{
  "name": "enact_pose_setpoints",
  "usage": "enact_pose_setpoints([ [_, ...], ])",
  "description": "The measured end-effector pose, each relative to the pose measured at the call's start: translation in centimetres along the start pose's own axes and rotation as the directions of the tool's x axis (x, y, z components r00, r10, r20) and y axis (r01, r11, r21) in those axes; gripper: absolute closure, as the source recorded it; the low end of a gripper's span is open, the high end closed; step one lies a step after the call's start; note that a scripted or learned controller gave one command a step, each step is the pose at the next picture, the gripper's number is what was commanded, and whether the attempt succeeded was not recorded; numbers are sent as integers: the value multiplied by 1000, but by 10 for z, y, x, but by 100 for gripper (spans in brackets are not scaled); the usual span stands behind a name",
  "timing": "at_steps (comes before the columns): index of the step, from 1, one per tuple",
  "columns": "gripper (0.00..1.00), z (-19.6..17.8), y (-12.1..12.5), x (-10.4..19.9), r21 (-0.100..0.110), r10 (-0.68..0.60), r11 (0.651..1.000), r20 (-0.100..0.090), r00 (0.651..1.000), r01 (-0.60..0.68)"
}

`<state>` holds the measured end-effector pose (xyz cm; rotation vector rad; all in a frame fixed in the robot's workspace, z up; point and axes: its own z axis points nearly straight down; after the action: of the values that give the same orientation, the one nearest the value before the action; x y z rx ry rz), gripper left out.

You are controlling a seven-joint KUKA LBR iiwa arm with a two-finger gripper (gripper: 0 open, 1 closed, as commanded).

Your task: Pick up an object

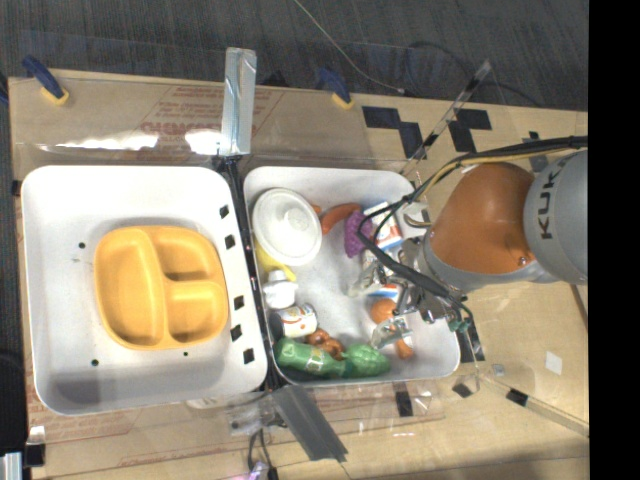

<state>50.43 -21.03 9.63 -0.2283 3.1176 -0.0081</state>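
Where bins meet: two white bins [40, 268]

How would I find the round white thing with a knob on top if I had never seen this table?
Look in the right white bin, the crowded one beside the bin with the yellow divided tray. In that bin's top left corner sits the white round lid. It is the biggest pale disc there, with a small knob in its middle, unlike the coloured toys around it.
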Motion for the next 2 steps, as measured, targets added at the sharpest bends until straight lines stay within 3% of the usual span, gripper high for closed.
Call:
enact_pose_setpoints([
  [2, 0, 0, 0, 0, 0, 0, 1000, 0, 1000, 0],
])
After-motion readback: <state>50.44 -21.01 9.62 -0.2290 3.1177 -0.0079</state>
